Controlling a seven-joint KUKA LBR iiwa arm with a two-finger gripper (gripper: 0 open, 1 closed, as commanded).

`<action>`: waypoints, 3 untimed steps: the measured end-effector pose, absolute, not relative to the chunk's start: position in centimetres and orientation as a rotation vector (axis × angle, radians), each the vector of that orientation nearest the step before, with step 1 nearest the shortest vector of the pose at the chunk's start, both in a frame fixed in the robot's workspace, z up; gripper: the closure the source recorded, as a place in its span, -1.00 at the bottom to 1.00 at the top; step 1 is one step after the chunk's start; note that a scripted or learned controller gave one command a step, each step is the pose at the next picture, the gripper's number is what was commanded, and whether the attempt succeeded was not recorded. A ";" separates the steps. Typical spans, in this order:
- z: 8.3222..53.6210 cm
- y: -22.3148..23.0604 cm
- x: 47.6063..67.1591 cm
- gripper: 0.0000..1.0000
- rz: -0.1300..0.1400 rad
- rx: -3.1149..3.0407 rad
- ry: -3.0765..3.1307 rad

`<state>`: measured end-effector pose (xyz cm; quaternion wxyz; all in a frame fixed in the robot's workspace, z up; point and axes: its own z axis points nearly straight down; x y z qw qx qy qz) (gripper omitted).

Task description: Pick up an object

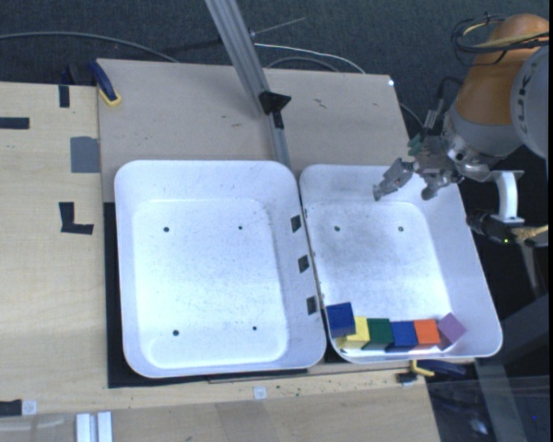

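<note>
**Blocks crowded in the near corner, gripper up at the far rim**

I take the right bin (461, 274) as my landmark. The arm (498, 90) comes in over its far right corner, and the gripper (411, 184) hangs above the bin's far rim, well apart from anything to pick.

The risk I see: the blocks sit in one tight row along the bin's near wall, touching each other. A blue block (339, 318) is at the row's left end, stacked a little higher, then yellow (357, 333), green (379, 331), another blue (403, 333), orange (426, 331) and purple (451, 327) at the right end. I judge a finger coming down there may land on a neighbour or on the sloping wall, so the grasp could slip or jam. The purple end block looks the freest.

The gripper's two fingers stand spread, a clear gap between them, nothing held and nothing touched. The left bin (129, 247), beside my landmark, offers no target.
</note>
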<state>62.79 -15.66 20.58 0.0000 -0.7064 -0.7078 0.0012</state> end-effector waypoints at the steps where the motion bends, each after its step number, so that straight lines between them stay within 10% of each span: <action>1: 25.0 -5.6 57.2 -1.00 -0.004 -2.210 -2.229; 3: 19.1 6.3 50.8 -1.00 0.005 -2.209 -2.225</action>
